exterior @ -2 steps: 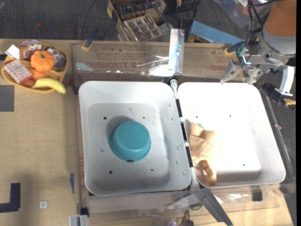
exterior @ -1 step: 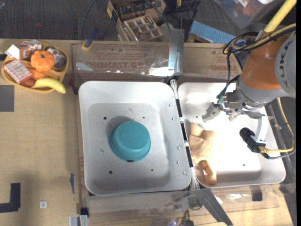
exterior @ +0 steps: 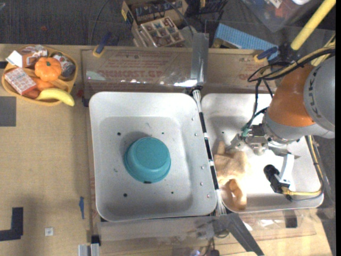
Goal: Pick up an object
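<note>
A teal bowl (exterior: 148, 159) lies upside down in the middle of the left bin (exterior: 106, 116). In the right bin (exterior: 224, 108), a pale tan lumpy object (exterior: 232, 164) rests by the left wall. A smaller orange-brown object (exterior: 236, 192) sits just in front of it, in the near left corner. My gripper (exterior: 244, 141) hangs low over the right bin, just above and to the right of the pale tan object. The grey and orange arm (exterior: 292, 108) hides the bin's right part. Nothing is visibly held.
A black and white fitting (exterior: 277, 176) with a yellow cable (exterior: 305, 195) hangs from the arm over the right bin's near right part. A basket of toy food (exterior: 38, 76) sits at the far left. Cardboard walls (exterior: 144, 65) stand behind both bins.
</note>
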You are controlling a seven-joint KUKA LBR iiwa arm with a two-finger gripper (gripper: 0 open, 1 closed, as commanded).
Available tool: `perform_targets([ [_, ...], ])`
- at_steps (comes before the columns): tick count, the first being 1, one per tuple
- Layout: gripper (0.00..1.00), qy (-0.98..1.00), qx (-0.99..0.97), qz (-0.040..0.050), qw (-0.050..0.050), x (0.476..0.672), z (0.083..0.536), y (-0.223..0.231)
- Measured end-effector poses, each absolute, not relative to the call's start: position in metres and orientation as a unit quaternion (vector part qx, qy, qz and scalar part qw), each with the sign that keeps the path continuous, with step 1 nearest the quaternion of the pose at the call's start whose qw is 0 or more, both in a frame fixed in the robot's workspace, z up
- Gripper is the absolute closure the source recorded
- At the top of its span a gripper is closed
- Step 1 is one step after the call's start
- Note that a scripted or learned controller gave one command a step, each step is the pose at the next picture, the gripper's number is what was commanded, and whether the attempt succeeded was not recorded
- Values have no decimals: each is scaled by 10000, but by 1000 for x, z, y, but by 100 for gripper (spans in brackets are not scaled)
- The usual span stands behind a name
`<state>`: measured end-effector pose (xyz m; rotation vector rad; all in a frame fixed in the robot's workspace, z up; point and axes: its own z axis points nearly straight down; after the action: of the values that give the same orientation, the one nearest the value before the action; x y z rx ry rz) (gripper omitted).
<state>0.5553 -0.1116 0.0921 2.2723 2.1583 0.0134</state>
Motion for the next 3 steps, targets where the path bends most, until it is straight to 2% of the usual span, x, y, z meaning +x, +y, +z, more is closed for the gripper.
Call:
perform_targets([
  [1,0,7066,7076,31,62,586,91,-191],
  [2,0,7051,7091,25,4,584,98,-211],
  [3,0,7222,6917,36,46,581,91,-150],
])
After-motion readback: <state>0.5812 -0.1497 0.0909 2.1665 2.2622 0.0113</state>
